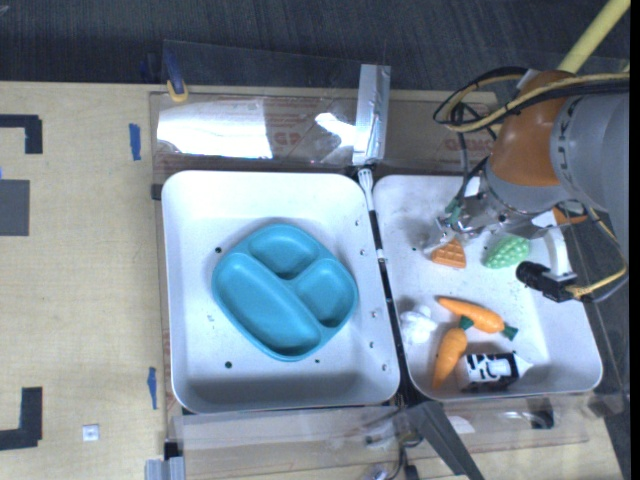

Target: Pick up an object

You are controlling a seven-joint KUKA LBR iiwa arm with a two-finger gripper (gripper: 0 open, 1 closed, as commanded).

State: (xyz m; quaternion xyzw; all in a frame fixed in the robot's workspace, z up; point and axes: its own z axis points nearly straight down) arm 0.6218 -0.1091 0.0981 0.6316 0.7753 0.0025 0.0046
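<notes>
My gripper (458,220) hangs low over the upper part of the right bin (585,368). Just below and touching its tip lies a small orange wedge (450,257). A green knobbly piece (507,251) sits to the right of the wedge, beside the wrist. Lower in the bin a carrot with a green tip (472,315) lies flat, and a second orange carrot (449,356) lies under it. A small white lump (418,320) rests at their left, and a black-and-white item (490,368) lies near the front wall. Nothing can be seen held.
The left bin (190,368) holds a blue divided plate (285,290). A clear panel (260,128) and a metal bracket (372,113) stand behind the bins. Cables (480,93) loop off the arm at the right.
</notes>
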